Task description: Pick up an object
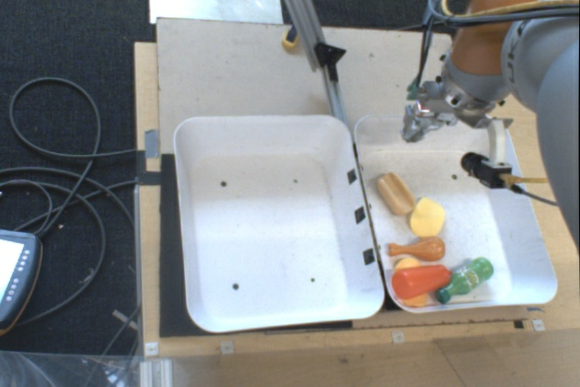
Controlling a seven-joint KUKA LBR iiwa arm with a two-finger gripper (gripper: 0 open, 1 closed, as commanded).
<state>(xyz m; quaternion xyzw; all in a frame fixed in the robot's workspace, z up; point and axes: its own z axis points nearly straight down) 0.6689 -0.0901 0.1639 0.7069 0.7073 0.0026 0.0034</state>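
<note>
- Objects for picking lie in the right shallow white plastic bin [535, 272], clustered toward its near end: a tan, rounded bread-roll shape [395, 193], a pale yellow lumpy piece like a lemon [428, 217], an orange drumstick-shaped toy [419, 249], a smooth red-orange pepper-like piece [420, 281], and a small green plastic bottle [466, 278] lying on its side against it.
- The bread-roll shape sits apart from the rest, nearer the bin's middle; the yellow piece is just beside it.
- The tool [414, 126] hangs over the far end of the right bin, well apart from the objects; nothing is between its fingers, and I cannot tell how wide they stand.
- The grey arm, with a glossy orange band [500, 14], reaches in from the right.
- The left white bin [195, 195] has smooth walls with rounded corners and a few dark specks on its floor.
- The desk [236, 68] is matte pale board; black cables [54, 159] loop on the dark carpet to the left.
</note>
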